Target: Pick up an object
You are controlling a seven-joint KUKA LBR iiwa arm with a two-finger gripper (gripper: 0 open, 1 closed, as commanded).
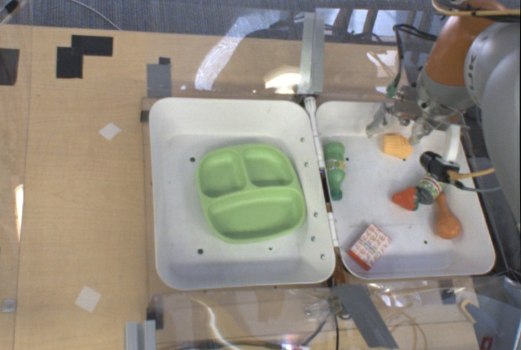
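The gripper hangs low over the far end of the right bin, and I cannot tell how it is set, because the view is too small there. Just at its 5 o'clock lies a yellow block, the nearest candidate, I judge. Further at 5 o'clock are a small bottle, a red piece and an orange gourd. A patterned packet lies at 6 o'clock, a green toy at 8 o'clock. The left bin holds a green divided plate.
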